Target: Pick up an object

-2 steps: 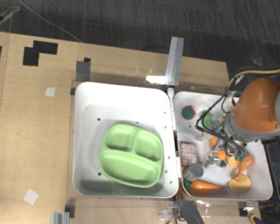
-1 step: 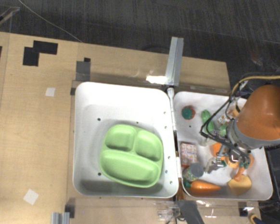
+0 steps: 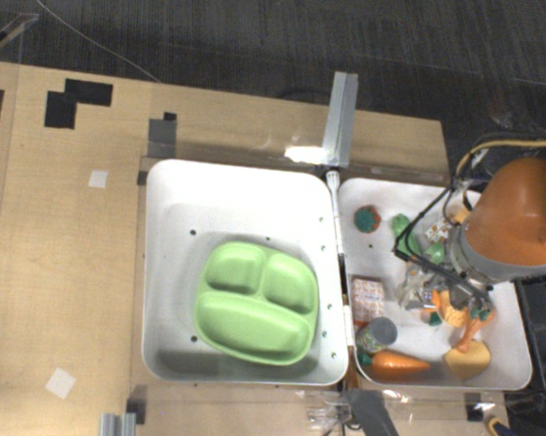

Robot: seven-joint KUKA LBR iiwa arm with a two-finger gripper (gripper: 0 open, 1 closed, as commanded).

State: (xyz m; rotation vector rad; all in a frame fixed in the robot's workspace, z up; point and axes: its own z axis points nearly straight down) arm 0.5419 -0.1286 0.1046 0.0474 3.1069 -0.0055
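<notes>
My gripper (image 3: 425, 292) hangs low in the right bin (image 3: 514, 377), under the arm's orange band (image 3: 518, 218). It is over a cluster of small orange pieces (image 3: 454, 311). A pale pink packet (image 3: 367, 298) lies just left of it. In front of it are a grey round can (image 3: 377, 333), an orange carrot (image 3: 400, 365) and a yellow pear-shaped toy (image 3: 467, 359). At the bin's back left sit a dark red-and-green ball (image 3: 366, 218) and a green item (image 3: 400, 224). The wrist and its cables hide what lies right under the gripper.
The left bin (image 3: 175, 205) holds a green divided plate (image 3: 255, 300). A metal post (image 3: 340, 119) stands behind the wall between the bins. Wooden bench top (image 3: 52, 270) spreads to the left.
</notes>
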